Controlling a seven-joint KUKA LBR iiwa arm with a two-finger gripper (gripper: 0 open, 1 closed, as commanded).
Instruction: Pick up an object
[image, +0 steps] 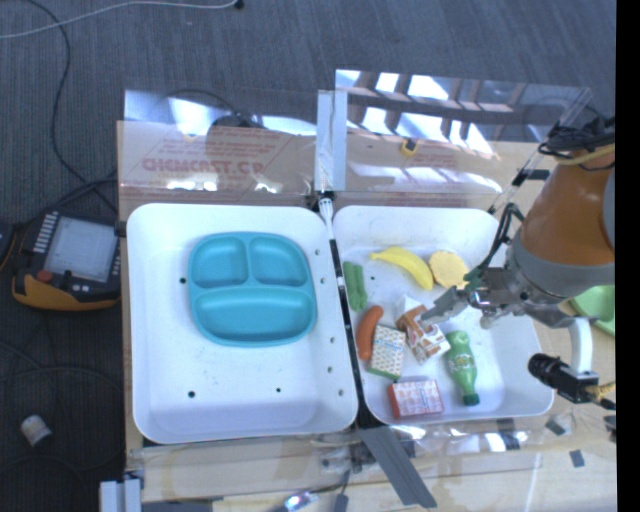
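The right bin (520, 400) holds several items: a banana (403, 264), a yellow round piece (448, 268), a green stick (354, 285), an orange sausage shape (369, 330), a green and white packet (388, 352), a red box (415, 397), a green bottle (462, 367) and a small brown and white carton (427, 340). My gripper (432, 312) reaches in from the right and sits low over the middle of this bin, right above the carton and beside the bottle's top. Part of the carton is covered by the gripper.
The left bin (160, 390) holds a blue divided tray (250, 288). A divider wall (340, 320) runs between the bins. The arm's orange band (565, 215) hangs over the right bin's far right corner. A handheld pendant (65, 262) lies on the floor at left.
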